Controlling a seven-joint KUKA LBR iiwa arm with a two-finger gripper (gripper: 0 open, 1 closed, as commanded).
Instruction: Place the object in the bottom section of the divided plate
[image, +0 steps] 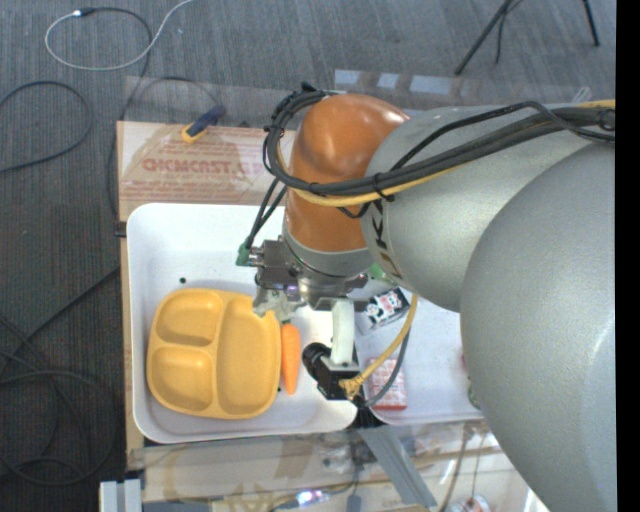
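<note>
The carrot (290, 358) lies in the lower middle of the frame, its long axis running nearly straight up and down the picture. It rests on the floor of the left white bin (170, 240), just beside the right edge of the yellow divided plate (215, 352); whether it touches that edge cannot be told. Which end is the thicker one is too small to judge.

On the cardboard sheet (190, 165) above the bin, toward the upper left of the frame, there is faded reddish lettering, too blurred to read. A small red and white packet (388, 385) lies at the lower right of the claw, its print unreadable.

The claw (282, 300) hangs under the arm's orange band (335, 165), directly above the carrot's upper end and over the plate's right rim. How far it is spread cannot be told; the wrist hides the tips. Nothing is visibly pinched.
</note>
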